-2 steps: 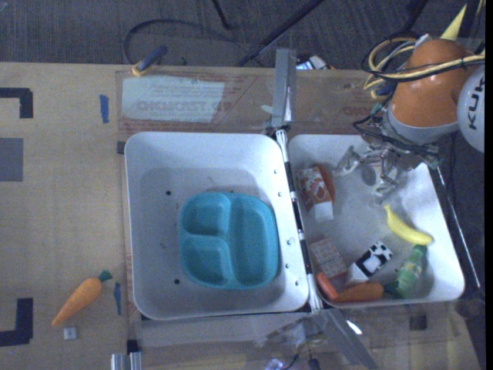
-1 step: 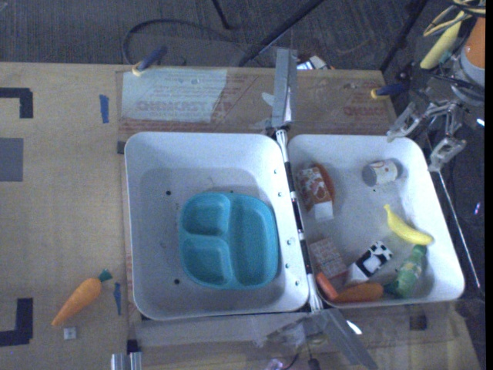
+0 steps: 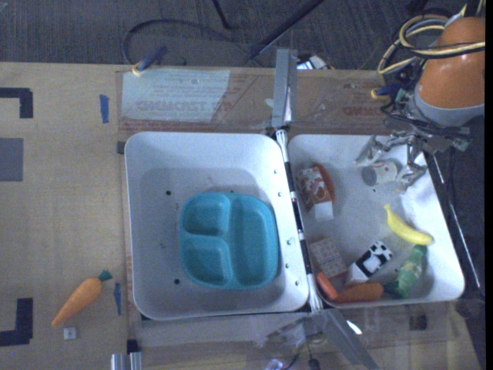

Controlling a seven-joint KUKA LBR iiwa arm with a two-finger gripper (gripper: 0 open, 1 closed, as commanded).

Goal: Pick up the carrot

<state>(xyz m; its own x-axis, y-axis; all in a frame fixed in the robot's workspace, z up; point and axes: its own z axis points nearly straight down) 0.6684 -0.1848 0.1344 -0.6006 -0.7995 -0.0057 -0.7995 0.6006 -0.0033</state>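
Orange carrot (image 3: 75,301) w/ green top lies on the bench (image 3: 54,206), outside both bins, just off the left bin (image 3: 146,153) near its lower-left corner. Gripper (image 3: 394,160) hangs over the right bin (image 3: 451,272) near its upper-right corner, fingers apart w/ nothing between them, well apart from the carrot. Blue divided tray (image 3: 229,240) sits in the left bin.

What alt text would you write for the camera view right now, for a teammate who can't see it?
The gripper hovers over the right bin's far corner, away from the carrot lying against its near wall beside a banana and small packages. The left bin holds a blue divided tray; another carrot lies on the bench.
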